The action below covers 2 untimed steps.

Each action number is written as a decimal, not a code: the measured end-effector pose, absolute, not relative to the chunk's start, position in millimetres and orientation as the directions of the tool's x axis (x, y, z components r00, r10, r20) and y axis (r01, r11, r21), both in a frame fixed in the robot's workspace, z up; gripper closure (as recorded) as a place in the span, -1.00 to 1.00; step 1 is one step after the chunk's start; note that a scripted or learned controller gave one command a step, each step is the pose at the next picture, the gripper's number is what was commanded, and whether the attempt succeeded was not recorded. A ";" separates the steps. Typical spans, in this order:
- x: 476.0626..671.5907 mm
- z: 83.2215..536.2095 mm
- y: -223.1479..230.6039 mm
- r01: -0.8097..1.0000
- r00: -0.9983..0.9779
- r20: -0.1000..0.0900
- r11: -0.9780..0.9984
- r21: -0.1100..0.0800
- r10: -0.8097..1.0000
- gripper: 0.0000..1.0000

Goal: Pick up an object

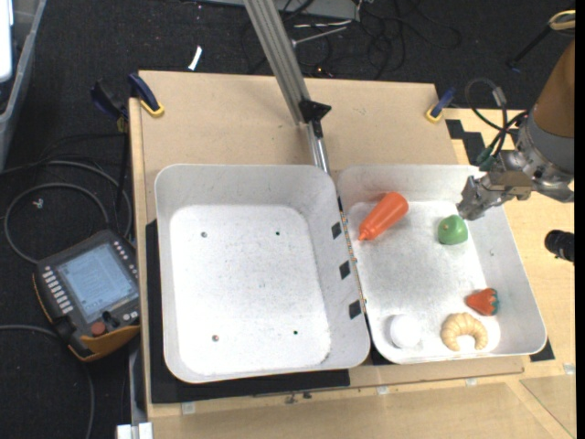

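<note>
5 small toy foods lie in the right bin [512, 245]: an orange carrot [382, 216] at its far-left, a green apple-like piece [452, 230] far-right of centre, a red strawberry-like piece [483, 302] near the right wall, a croissant [465, 331] at the near edge, and a white round piece [405, 331] just left of the croissant. The left bin [174, 199] sits beside it on the table [228, 117], walls touching along the middle.

The hand [475, 204] hangs over the far-right part of the right bin, just beside and a bit far-right of the green piece, approx. touching it in this view; height above the bin floor can't be judged. Whether its tips are apart or together: can't tell, they blur into the dark wrist. Nothing is seen clamped between them.

Likely target is the green piece, being closest. Judging by looks: light, hollow plastic, stiff, smooth skin, so prob. slippery, and it's round so it may roll or squirt out if pinched off-centre. Best hold is across its widest middle, tips coming straight down either side. The carrot would be easier, w/ a long body to pinch across mid-length. None look fragile.
</note>
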<state>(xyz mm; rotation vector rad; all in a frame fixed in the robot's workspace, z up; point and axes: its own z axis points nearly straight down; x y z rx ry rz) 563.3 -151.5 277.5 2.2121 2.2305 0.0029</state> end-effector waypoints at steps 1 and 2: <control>574.8 275.2 -89.5 1.000 -0.009 0.002 0.009 0.001 1.000 1.00; 592.6 276.0 -38.1 1.000 -0.009 0.001 0.009 0.002 1.000 1.00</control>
